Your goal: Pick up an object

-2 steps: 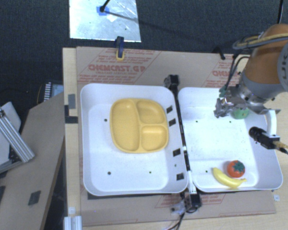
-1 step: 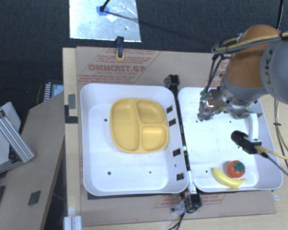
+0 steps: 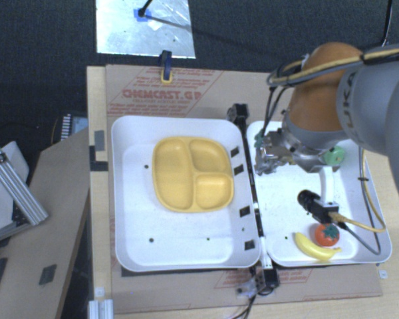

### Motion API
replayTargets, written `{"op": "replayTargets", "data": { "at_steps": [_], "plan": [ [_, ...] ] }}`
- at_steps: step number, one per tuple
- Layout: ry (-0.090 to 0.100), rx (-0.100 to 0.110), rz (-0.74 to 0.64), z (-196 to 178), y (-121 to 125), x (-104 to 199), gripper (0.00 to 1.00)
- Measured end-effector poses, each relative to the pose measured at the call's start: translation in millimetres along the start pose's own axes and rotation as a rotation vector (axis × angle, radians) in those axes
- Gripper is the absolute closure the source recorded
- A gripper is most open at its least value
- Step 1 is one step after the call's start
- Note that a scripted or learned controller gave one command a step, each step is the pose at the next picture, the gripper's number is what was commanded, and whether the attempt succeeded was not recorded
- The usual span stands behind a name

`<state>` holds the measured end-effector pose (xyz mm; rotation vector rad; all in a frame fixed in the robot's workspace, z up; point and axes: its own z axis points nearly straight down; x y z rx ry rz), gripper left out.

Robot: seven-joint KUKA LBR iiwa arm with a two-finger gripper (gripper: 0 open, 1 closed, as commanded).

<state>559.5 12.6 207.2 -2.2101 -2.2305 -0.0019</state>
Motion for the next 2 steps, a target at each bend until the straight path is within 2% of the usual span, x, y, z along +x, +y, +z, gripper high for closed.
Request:
{"op": "replayTargets", "data": {
  "at_steps": [1,2],
  "plan": [
    [0.0,0.0,0.0,-6.3,-16.0,41.1,1.0],
    [0.001,0.0,-0.001,-2.8,-23.9,94.6,1.0]
  ]
}}
